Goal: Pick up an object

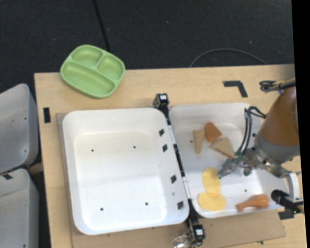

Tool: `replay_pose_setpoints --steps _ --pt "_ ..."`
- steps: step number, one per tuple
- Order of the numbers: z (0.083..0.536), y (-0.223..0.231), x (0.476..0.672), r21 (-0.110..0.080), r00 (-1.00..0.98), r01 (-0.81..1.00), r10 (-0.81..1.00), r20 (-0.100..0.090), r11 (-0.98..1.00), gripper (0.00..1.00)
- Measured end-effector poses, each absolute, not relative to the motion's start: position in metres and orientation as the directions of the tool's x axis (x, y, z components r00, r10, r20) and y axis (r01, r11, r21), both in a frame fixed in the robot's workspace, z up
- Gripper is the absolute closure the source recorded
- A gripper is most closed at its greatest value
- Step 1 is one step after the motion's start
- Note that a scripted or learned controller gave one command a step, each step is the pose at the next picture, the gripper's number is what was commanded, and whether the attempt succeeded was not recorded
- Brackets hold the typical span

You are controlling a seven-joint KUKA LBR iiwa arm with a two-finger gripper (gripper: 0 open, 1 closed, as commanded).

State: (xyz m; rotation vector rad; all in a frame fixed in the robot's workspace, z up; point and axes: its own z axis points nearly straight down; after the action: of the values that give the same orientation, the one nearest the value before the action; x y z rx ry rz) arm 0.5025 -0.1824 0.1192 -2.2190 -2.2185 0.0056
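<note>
White bins [124,222], pale wood bench [142,87], light green tray [93,71], yellow pieces [211,191], orange drumstick [252,202].

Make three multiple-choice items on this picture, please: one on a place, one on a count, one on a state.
1. Where is the green plate?
A. in the left bin
B. on the bench's far left corner, outside the bins
C. in the right bin

2. How many yellow pieces lie in the right bin?
A. two
B. none
C. five

3. Where is the pincer?
A. over the left bin
B. over the green plate
C. low in the right bin, by the upper yellow piece

Answers:
1 B, it overhangs the bench corner, beyond the left bin.
2 A, one sits above the other near the divider.
3 C, its tip is beside that piece, under the tan wedge.
</note>
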Motion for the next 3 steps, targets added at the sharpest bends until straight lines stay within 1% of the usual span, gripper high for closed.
replay_pose_setpoints --steps 1,2,3 --pt "0.100 -0.183 0.502 -0.002 0.002 1.000 1.000 -0.001 -0.002 0.00" --pt "0.111 -0.184 0.503 0.003 0.007 1.000 1.000 -0.001 -0.007 1.00" --pt "0.160 -0.180 0.497 0.004 0.001 1.000 1.000 -0.002 -0.001 1.00"
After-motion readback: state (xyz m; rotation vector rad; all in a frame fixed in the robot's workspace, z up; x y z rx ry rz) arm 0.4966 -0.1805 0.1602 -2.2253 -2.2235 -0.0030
